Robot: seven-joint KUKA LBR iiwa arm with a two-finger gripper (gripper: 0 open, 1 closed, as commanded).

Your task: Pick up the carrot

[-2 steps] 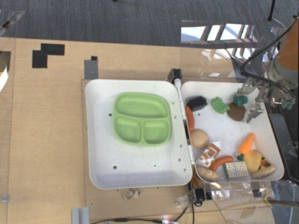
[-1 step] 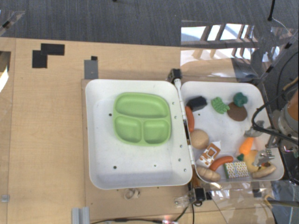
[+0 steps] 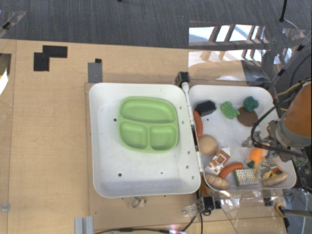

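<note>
The carrot (image 3: 256,156) is a short orange piece with a green top, lying in the right bin (image 3: 229,89) near its right side. My gripper (image 3: 266,146) hangs right over the carrot's upper right edge, below the arm's orange band (image 3: 298,112). Dark wrist parts and cables hide the gripper's tips. From this slant I cannot tell whether the gripper touches the carrot.
Around the carrot lie a red sausage (image 3: 230,169), a speckled green box (image 3: 246,177), a pale banana-like piece (image 3: 274,178), a white and orange carton (image 3: 218,161) and a beige potato (image 3: 208,145). A brown disc (image 3: 247,117) and green toys lie farther back. The left bin holds a green divided plate (image 3: 147,123).
</note>
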